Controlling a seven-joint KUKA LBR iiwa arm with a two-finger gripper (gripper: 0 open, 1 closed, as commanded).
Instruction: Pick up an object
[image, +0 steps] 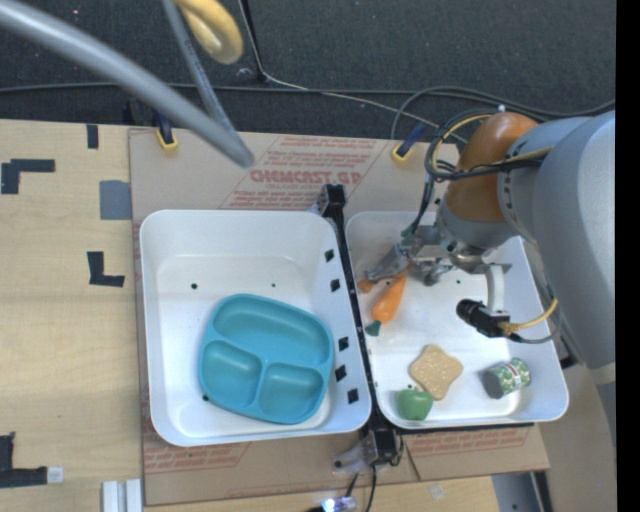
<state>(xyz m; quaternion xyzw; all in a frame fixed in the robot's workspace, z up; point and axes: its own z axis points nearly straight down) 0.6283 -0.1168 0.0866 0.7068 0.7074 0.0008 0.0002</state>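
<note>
While tray (265, 358) fills left bin (160, 300), carrot (389, 298) lies right.

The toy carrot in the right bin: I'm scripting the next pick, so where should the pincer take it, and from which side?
Grip the carrot across its orange body near the middle, coming straight down. It lies flat and slanted, green tip toward the divider, so set the pincer fingers crosswise to its length; the narrow width likely suits them.

We see a robotics lab setup. Two white bins (160, 300) sit on printed cardboard (300, 170) clamped to a wooden counter (60, 330), black tape marks (100, 268) left of the bins, loose cables (400, 105) running behind them, grey industrial arm (570, 220) right of them.
</note>
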